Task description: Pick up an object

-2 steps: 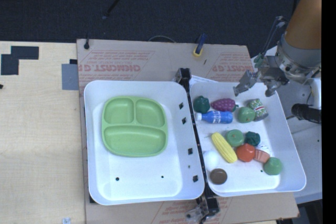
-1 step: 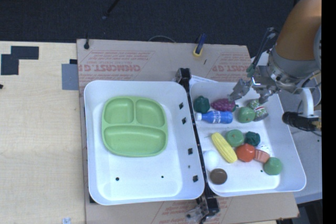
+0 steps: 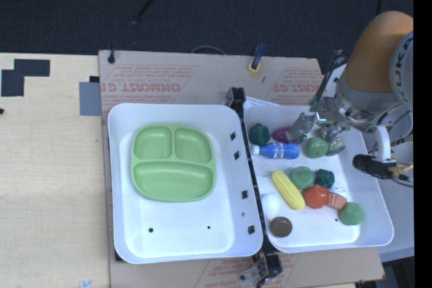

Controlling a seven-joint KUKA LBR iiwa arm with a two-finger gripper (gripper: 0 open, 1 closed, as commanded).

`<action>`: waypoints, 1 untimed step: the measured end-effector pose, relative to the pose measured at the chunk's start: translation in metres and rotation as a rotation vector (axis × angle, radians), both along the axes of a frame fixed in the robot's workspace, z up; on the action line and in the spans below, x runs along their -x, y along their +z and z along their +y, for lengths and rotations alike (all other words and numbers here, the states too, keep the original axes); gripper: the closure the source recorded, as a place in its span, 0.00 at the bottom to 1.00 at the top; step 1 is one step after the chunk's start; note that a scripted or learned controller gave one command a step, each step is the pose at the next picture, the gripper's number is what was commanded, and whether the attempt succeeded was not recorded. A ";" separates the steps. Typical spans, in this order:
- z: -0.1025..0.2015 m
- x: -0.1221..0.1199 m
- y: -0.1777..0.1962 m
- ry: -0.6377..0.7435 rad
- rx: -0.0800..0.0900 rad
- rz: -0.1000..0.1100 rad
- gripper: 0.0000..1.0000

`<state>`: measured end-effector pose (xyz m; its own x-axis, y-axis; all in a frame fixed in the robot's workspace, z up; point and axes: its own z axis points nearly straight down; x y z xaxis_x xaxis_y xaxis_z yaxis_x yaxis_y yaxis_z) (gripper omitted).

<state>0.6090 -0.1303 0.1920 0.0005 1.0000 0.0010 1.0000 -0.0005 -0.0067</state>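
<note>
Hovering gripper point(image 3: 317, 135) over right bin point(image 3: 378, 226), fingers spread astride green round toy point(image 3: 315, 147), not yet pinching; toy sits near bin's upper middle, beside blue bottle point(image 3: 278, 151); likely light, hard, smooth plastic, prone to rolling; best squeezed across widest middle.

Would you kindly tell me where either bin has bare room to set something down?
The left white bin has bare floor in front of the green divided plate. The right white bin is crowded: yellow toy corn, orange ball, brown disc, gripper above.
</note>
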 end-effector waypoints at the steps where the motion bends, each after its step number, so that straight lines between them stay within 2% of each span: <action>1: 0.007 -0.005 -0.056 0.003 -0.001 0.001 0.00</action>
<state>0.6138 -0.1235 0.1358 -0.0027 1.0000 0.0020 1.0000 0.0027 -0.0076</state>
